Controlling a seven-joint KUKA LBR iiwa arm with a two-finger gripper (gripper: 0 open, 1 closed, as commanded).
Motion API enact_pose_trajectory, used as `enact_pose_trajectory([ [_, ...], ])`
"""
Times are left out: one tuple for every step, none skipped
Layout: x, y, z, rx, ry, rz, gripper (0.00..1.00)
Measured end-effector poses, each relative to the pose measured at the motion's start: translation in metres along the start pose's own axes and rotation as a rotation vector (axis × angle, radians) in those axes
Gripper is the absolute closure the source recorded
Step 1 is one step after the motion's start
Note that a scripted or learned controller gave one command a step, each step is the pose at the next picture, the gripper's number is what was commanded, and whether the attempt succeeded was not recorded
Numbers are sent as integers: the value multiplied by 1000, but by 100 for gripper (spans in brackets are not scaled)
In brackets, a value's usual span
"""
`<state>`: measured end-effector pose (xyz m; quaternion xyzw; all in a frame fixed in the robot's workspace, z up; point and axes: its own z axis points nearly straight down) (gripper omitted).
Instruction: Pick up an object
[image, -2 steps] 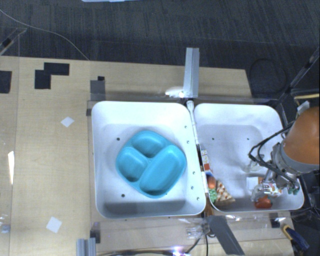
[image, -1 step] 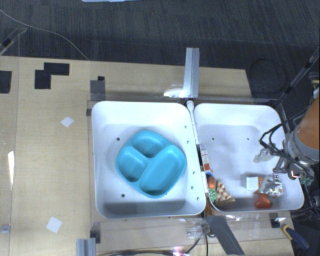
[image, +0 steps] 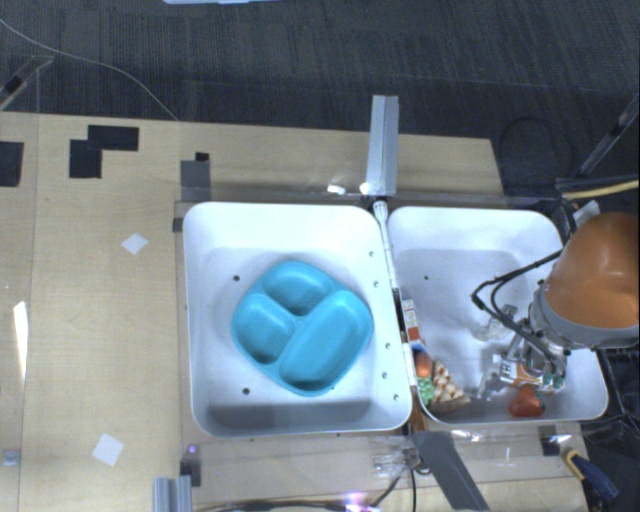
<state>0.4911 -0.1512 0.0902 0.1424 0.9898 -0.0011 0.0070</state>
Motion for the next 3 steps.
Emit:
enact_pose_trajectory([
  [6, 23, 0, 0, -4, 254, 0],
  [13, 46, 0, 0, -4, 477, 0],
  [-14, 14, -180, -1, 3, 39, 0],
])
